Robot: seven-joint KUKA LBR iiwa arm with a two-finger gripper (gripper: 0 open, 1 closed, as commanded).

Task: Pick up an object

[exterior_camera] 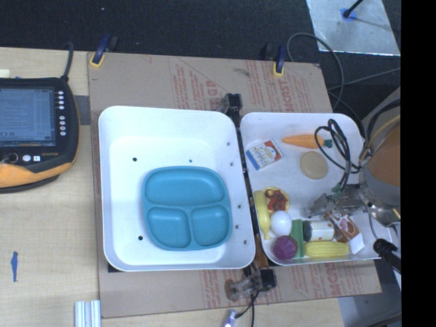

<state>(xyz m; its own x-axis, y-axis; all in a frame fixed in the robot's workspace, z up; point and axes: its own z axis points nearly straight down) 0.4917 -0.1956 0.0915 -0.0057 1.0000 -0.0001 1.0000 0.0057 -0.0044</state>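
The right white bin (300, 119) holds the toy foods. A small milk carton (263, 154) lies at its left, with an orange carrot (298, 140) and a beige round disc (314, 165) behind. Toward the front lie a yellow banana (261, 213), a white egg (281, 221), a purple fruit (285, 248), a green-and-white bottle (312, 231) and a yellow corn cob (327, 250). My gripper (335, 203) reaches in from the right, low over the bin's right side, just above the bottle and a red-and-white packet (347, 229). I see nothing clearly held in it.
The left white bin (116, 182) carries a blue divided plate (186, 206). A black cable (335, 144) loops over the right bin's back corner. A tablet controller (30, 125) lies on the bench at far left. Both bins rest on a cardboard sheet (177, 80).
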